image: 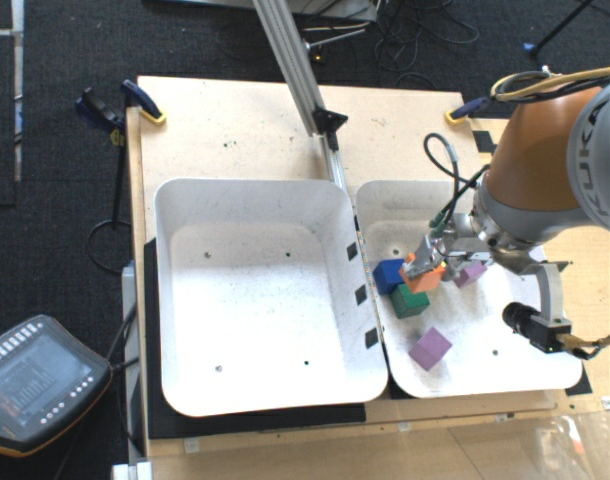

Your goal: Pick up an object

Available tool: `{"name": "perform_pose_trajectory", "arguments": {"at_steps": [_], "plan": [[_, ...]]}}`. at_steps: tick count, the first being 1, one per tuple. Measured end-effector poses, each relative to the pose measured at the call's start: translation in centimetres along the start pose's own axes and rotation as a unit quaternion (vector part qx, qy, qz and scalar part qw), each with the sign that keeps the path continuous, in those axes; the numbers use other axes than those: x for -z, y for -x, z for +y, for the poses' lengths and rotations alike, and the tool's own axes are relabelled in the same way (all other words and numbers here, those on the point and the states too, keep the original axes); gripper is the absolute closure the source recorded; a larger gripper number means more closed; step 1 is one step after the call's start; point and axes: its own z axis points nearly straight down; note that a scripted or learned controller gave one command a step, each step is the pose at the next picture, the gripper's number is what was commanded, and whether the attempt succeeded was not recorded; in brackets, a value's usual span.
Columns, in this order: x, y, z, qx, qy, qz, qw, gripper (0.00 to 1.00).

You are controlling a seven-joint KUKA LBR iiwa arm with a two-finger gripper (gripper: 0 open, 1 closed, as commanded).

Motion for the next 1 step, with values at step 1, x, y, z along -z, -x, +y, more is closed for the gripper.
{"name": "perform_pose_trajectory", "arguments": {"at_steps": [1], "plan": [[0.18, -4.38, -1.01, 0.000, 0.000, 0.000, 1.0000, 1.00]]}}
